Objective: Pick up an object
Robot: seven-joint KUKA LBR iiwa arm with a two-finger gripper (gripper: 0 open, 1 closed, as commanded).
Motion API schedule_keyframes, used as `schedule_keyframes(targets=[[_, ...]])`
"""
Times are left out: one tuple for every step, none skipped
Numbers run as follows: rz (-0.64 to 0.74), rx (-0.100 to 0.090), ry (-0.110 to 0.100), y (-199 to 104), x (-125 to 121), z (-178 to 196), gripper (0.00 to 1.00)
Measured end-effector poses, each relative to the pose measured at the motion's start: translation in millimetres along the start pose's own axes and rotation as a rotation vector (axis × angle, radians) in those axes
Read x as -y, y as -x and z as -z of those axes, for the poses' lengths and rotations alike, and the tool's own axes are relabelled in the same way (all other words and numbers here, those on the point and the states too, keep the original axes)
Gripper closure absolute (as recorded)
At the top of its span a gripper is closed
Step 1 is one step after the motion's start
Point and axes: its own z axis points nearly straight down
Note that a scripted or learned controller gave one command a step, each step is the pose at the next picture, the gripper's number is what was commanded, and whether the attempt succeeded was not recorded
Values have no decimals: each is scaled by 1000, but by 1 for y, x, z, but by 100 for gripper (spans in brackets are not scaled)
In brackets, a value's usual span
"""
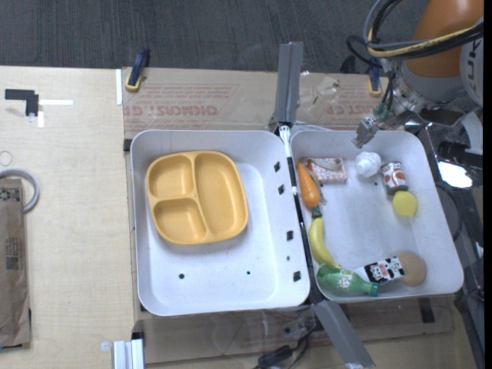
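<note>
On the left, a flat brown bag (13, 267) lies on the bench. Next comes the left bin (223, 290), which is white and shallow. A yellow plate (197, 197) with three sections sits in it, toward the far left side.

The right bin (350, 229) is just beside the left one. Along its left wall lie an orange carrot (309, 187) and, nearer the camera, a yellow banana (318, 242). A small pink and white packet (327, 169) lies next to the carrot at the far end. At the near edge are a green bottle (344, 281), a little black and white carton (384, 270) and a tan round thing (413, 268), all close together. Farther back sit a white crumpled ball (368, 163), a small can (394, 176) and a yellow ball (404, 204).

The gripper (365, 134) hangs over the far rim of the right bin, just above the white ball. Nothing can be seen between its fingers, and it is too small and blurry to tell if they are apart or together. The grey arm (450, 21) with its orange band comes in from the top right.
</note>
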Motion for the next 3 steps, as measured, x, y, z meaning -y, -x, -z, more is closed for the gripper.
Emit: schedule_keyframes(targets=[[177, 0, 2, 17, 64, -122, 100], [313, 0, 1, 9, 69, -122, 100], [429, 3, 3, 74, 48, -25, 100]])
